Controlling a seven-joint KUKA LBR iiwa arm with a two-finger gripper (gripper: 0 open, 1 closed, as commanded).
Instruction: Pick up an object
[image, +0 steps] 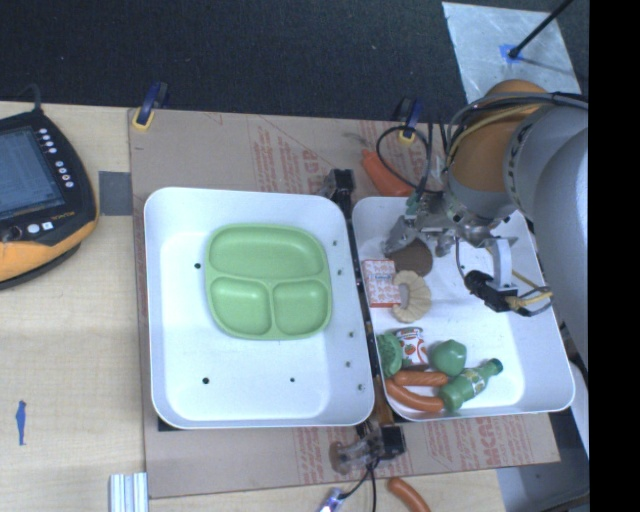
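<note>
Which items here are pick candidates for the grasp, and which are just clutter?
Job: gripper over the right bin; in it, brown disc, tan round piece, red-and-white packet, green bottle, toy carrot.

Lying about: green divided plate in left bin, teach pendant, blue clamps.

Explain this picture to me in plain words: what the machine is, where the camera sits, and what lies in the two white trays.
One camera looks down at a slant on a bench. The grey machine with an orange band is a robot arm reaching in from the right. Its tool hangs over the right bin, near a brown round piece. That bin also holds a small red packet, a tan disc, a green bottle and other toy foods. The left bin holds a green divided plate. Whether the tool grips anything is unclear.
</note>
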